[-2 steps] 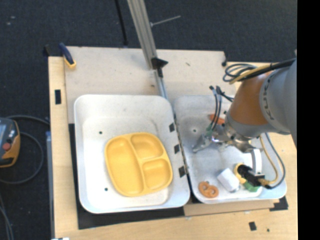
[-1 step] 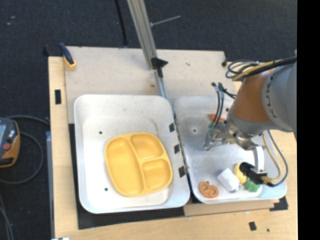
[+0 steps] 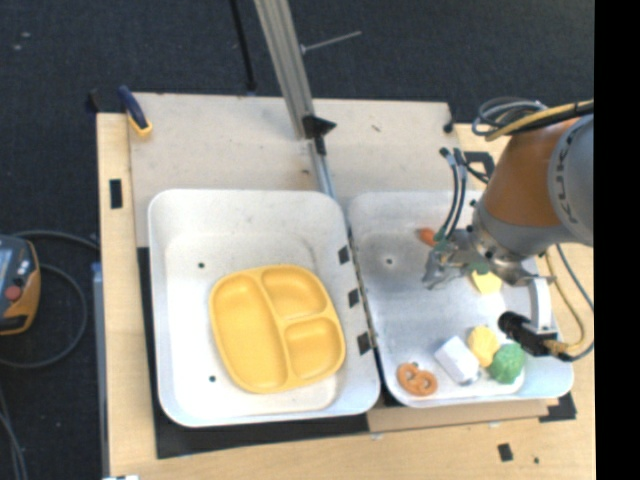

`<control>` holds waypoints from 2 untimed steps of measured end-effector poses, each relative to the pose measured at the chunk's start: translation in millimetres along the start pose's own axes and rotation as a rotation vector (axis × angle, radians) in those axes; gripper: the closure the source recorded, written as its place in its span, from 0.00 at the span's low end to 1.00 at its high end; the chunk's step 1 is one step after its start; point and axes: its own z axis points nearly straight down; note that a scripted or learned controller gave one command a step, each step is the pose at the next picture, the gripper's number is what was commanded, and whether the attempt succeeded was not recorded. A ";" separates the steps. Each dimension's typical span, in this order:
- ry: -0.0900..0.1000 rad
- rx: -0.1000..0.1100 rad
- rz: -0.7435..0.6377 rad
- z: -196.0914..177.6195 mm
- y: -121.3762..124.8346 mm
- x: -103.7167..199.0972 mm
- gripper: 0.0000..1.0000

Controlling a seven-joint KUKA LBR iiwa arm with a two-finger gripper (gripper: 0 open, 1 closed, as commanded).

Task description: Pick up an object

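Note:
My gripper [image 3: 438, 268] hangs over the middle of the right bin [image 3: 400, 308], below the arm's orange band [image 3: 520, 183]. A small orange piece [image 3: 427, 236] lies just behind it, and a pale yellow piece [image 3: 487, 282] lies close on its right. Along the bin's front edge sit an orange pretzel-shaped toy [image 3: 416, 378], a white block [image 3: 457, 359], a yellow lump [image 3: 483, 343] and a green broccoli-like toy [image 3: 507, 363]. I see nothing between the gripper's tips.
The left bin [image 3: 180, 258] holds a yellow divided plate [image 3: 277, 326]. A metal post [image 3: 290, 68] rises behind the two bins. Cables [image 3: 545, 338] hang by the wrist near the right bin's front corner.

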 end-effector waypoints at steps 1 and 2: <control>0.000 -0.001 -0.007 -45.5 -2.1 2.1 1.00; -0.001 -0.002 -0.008 -96.5 0.3 0.5 1.00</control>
